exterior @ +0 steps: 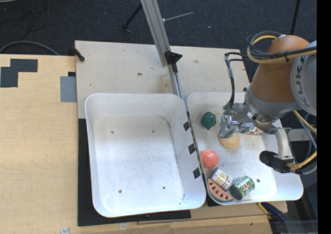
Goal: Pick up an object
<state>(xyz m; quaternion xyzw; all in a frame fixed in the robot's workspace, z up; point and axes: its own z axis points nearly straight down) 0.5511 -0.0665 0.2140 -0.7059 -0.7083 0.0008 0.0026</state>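
Over the right bin (pixel 289 189), arm (pixel 276 80) bent down, pincer (pixel 227 130) at tan object (pixel 229 141).

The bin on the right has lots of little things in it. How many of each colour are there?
Green: 1, the dark green ball
Tan: 1, the tan lump right under the gripper
Red-orange: 1, the red-orange ball
Cans: 2, the white-label can and the green can
Red: 1, the watermelon slice
Total: 6
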